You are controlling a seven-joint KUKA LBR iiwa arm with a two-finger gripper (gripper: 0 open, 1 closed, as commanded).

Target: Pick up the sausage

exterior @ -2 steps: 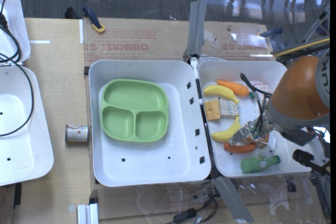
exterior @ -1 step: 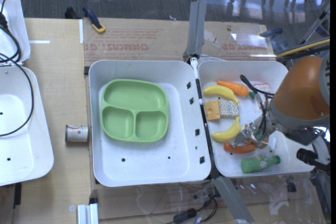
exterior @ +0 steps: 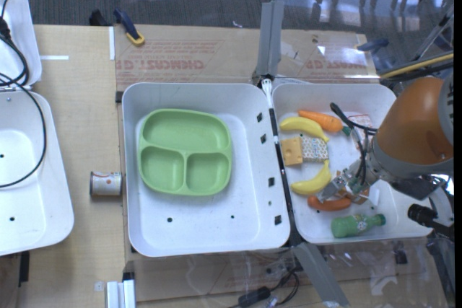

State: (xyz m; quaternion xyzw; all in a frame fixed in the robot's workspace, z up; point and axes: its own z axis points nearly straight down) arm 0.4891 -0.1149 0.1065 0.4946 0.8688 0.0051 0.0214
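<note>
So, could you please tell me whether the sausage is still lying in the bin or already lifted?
Still lying in the right bin. The sausage rests flat on its floor beside a banana, with the hand low just above it.

In the left bin (exterior: 137,177) lies a divided plate (exterior: 185,151). In the right bin (exterior: 317,227) the sausage (exterior: 328,204) lies in front of two bananas (exterior: 303,125), with a bottle (exterior: 356,224) nearer the front edge and a carrot (exterior: 320,119) at the back.
</note>
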